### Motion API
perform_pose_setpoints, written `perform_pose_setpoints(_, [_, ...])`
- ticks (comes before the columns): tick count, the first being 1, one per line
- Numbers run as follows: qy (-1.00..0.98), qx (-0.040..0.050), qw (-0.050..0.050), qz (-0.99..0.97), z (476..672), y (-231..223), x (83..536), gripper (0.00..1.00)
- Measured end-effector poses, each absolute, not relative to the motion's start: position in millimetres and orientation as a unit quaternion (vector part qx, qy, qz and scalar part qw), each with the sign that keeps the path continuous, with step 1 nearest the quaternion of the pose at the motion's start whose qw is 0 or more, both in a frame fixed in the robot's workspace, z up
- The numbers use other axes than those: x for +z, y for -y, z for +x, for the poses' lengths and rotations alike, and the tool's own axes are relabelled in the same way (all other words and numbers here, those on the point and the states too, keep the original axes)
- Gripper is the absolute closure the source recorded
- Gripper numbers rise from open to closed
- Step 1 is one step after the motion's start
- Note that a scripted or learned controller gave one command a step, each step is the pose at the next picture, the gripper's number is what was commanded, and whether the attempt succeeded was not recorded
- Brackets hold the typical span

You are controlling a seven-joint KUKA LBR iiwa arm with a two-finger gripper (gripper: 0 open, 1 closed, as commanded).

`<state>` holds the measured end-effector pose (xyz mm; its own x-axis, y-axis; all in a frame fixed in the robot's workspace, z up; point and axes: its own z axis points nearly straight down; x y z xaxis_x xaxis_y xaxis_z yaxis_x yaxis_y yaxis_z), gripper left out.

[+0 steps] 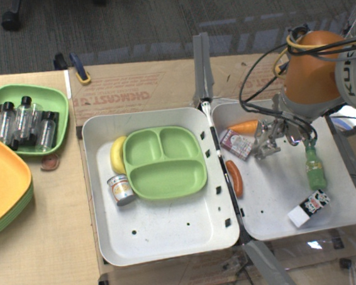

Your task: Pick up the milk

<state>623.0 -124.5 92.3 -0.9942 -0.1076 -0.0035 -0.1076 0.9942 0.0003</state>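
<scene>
The milk [309,208] is a small white carton with black cow patches. It lies on its side near the front right corner of the right bin [271,214]. My gripper [267,143] hangs over the back middle of that bin, well behind and to the left of the carton. It stands open with nothing between its fingers, just right of a maroon snack packet [237,144].
The right bin also holds a carrot [245,127], a hot dog [235,177] by the left wall and a green bottle [314,167] between gripper and milk. The left bin [162,229] holds a green divided plate [165,161], a banana [117,154] and a can [121,189].
</scene>
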Motion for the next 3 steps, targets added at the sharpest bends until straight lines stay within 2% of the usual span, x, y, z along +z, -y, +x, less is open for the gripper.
perform_pose_setpoints(1, [-0.997,0.0001,0.003,-0.075,630.9,100.6,93.1,1.00])
perform_pose_setpoints(2, [-0.989,0.0004,0.003,-0.146,640.8,45.2,192.8,1.00])
perform_pose_setpoints(3, [-0.953,0.0002,0.003,-0.303,659.9,88.9,193.2,1.00])
